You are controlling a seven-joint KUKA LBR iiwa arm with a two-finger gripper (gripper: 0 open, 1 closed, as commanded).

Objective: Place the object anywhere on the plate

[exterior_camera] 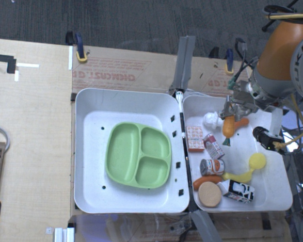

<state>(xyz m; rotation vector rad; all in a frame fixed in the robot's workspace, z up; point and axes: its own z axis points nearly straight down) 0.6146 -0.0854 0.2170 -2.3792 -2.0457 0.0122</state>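
Scene: a grey arm with an orange band reaches in from the right over two white bins on a pale surface (26, 130).
Tool: the tool (233, 117) hangs over the far part of the right bin (280, 199); an orange carrot (233, 125) sits right at its tip, but whether it is gripped I cannot tell.
Key relation: the green plate (138, 155) lies to the view's left of the tool, across the divider, in the middle of the left bin (90, 113); the carrot's long axis runs slantwise.
Plate: three compartments, all bare.
Count: two bins, one plate, one arm (and roughly nine small items in the right bin).
Others: a yellow banana (251, 169), a can (212, 166), a small red box (194, 138).
Judgement: next comes a carry leftward.
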